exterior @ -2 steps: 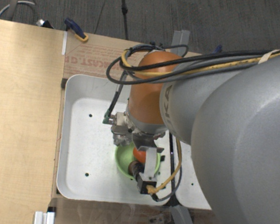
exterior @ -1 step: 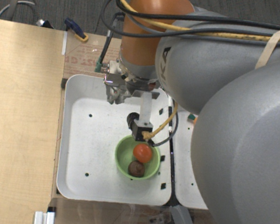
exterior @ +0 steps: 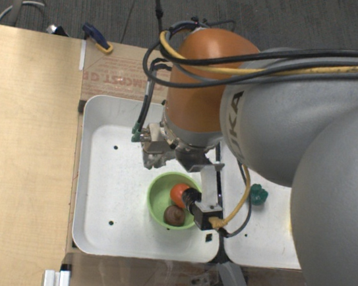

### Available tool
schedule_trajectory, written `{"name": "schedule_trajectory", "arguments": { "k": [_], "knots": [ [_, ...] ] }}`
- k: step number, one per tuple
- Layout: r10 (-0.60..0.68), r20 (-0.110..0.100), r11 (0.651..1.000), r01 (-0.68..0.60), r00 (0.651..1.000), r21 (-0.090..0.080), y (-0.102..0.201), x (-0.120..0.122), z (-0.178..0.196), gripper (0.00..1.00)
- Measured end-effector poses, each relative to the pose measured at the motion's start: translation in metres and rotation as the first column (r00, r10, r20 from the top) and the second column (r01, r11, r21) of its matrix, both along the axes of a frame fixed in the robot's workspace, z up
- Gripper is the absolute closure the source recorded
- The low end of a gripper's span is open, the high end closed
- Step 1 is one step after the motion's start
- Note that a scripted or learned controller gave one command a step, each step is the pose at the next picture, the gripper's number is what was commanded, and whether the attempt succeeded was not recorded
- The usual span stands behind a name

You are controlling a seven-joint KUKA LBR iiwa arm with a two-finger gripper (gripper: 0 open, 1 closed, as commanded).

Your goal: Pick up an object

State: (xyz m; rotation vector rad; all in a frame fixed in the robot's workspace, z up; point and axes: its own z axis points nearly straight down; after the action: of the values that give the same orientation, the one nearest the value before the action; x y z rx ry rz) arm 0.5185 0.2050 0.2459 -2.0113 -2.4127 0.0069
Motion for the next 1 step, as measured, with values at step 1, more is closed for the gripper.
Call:
{"name": "schedule_trajectory", "arguments": {
  "k": [1],
  "knots": [
    [-0.143,-0.001,0.990,0.143,0.990,-0.002,0.0065,0.0810,-0.1070,1.00]
  ]
}}
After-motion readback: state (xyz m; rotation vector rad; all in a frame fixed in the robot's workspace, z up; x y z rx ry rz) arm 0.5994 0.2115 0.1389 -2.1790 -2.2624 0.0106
